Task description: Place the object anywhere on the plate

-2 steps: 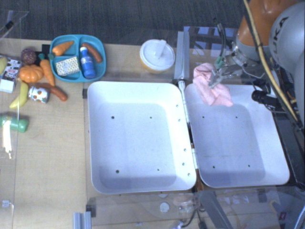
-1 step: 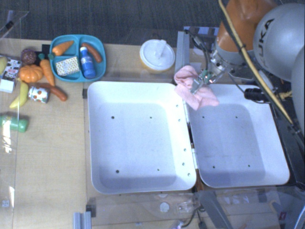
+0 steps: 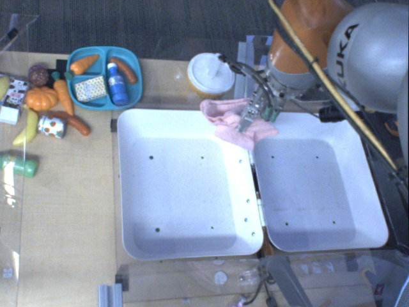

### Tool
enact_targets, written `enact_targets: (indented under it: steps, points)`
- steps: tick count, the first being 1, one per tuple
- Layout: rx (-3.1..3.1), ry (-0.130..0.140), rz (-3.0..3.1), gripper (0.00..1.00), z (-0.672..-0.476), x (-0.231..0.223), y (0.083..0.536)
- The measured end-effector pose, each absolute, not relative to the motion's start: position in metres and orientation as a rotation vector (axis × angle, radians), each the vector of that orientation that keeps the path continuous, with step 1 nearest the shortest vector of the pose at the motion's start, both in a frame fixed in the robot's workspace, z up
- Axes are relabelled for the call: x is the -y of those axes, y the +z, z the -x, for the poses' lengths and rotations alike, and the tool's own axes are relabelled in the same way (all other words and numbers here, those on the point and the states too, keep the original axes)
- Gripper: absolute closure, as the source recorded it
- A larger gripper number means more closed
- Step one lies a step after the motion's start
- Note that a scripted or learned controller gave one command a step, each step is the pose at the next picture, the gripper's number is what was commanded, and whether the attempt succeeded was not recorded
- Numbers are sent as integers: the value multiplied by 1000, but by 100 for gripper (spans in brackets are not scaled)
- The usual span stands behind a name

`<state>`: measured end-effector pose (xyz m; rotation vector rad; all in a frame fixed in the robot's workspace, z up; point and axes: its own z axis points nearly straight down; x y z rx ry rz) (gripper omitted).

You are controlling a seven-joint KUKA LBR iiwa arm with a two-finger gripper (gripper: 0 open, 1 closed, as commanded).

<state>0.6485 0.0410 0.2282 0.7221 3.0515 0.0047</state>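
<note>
Your pink cloth lies crumpled over the far rims where the left bin and right bin meet, and the gripper sits right on it, though you cannot tell how the claw is set. Just beyond the cloth stands a white-lidded yellow cup. Farther left on the bench you have a blue divided plate holding toy food, with more toys scattered beside it.

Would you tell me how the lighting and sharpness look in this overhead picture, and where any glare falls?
In the camera view, light is even and soft; glare sits on the arm's grey shell, and streaks mark a clear panel at the left edge. The pink cloth and gripper look slightly soft; the left bin shows faint shadow.
</note>
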Motion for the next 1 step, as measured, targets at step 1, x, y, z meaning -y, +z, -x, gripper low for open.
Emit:
enact_targets:
  steps: [1]
  points:
    - [-3134,5,-101,100,-640,-101,233]
